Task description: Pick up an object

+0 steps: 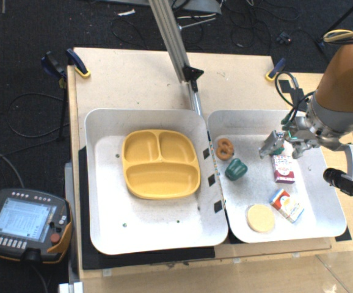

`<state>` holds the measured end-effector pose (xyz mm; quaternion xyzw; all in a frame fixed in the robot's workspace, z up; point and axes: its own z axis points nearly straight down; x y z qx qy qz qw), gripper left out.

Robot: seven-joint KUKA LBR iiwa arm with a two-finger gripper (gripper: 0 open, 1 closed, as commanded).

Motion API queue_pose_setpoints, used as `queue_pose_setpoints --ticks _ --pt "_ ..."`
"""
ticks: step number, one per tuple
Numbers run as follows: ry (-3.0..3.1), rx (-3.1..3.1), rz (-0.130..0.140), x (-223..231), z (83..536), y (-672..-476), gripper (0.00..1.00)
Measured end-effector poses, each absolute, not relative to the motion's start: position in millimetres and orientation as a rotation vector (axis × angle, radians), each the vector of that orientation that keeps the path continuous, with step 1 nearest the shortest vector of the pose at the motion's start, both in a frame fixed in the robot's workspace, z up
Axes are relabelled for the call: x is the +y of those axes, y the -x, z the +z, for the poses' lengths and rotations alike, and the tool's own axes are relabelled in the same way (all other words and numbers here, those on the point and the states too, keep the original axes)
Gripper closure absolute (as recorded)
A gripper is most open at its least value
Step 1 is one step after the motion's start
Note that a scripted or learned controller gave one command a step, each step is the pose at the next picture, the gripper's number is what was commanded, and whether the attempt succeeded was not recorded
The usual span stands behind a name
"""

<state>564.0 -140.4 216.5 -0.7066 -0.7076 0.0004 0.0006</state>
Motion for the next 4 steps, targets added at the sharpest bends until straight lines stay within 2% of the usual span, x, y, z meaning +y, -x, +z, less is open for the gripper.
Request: queue_pose_setpoints --ticks 1,2,3,4 --pt "2.22 -2.221 0.001 -140 217 -563.9 0.0" --pt "2.219 -2.219 0.004 -138 173 -563.5 0.0" --pt "2.231 -2.228 -0.009 -136 122 -575.7 0.0" --pt "2.221 -2.222 0.001 -136 94 -576.1 0.0"
